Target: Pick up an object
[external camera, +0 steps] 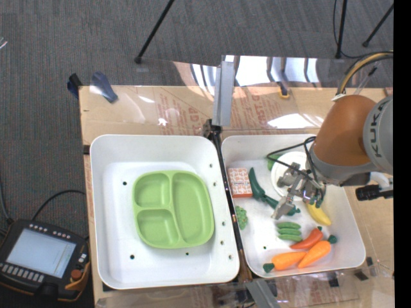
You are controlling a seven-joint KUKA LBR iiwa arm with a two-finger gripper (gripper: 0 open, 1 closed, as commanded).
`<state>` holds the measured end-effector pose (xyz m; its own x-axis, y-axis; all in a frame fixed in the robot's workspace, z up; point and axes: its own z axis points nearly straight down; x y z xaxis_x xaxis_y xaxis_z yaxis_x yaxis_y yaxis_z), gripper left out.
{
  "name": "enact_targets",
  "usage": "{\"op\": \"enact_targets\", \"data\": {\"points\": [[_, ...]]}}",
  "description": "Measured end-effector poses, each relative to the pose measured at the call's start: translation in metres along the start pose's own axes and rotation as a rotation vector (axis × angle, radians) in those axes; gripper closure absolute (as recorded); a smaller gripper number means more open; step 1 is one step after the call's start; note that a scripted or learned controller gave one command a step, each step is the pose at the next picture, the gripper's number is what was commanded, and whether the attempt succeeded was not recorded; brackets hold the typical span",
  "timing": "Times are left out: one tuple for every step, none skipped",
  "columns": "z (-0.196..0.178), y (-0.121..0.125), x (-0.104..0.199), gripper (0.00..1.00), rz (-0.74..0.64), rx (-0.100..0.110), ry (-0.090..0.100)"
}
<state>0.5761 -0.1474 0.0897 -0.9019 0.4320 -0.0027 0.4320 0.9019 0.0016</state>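
Camera view looks down on a brown tabletop [148, 108] that carries two white bins side by side. Inside the left bin [109, 153] lies a green tray [173, 208] with three compartments, flat and with nothing in it. Over the right bin [356, 236] hangs the arm, its orange band above the wrist, and under it the claw [290, 201] is low among the toy food. If its fingers are apart or together I cannot tell, because their tips are small and mixed with the objects behind them; nothing is clearly seen between them.

The things to pick are all in the right bin. Three orange carrots [307, 250] lie close together near the front wall. A yellow banana [319, 215] lies just beside the claw, on its right in the picture. A dark green vegetable [260, 190] stretches from the claw toward a small red and white box [239, 180]. Green pea pods [288, 228] lie just below the claw, and a small green piece [242, 216] rests by the left wall.

I think the danger here is the crowding. The claw is between the banana, the dark green vegetable and the pea pods, so when it closes it may pinch only an edge, or two things at once, and the object may slip out when lifted. The smooth, rounded shapes probably make this worse. It may also push the pieces aside and close on nothing.
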Motion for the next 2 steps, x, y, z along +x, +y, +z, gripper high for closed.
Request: {"op": "enact_targets", "data": {"points": [[0.0017,0.0657,-0.0175,0.00,-0.110,-0.001,0.002],[0.0027,0.0657,-0.0171,0.00,0.027,0.000,0.004]]}}
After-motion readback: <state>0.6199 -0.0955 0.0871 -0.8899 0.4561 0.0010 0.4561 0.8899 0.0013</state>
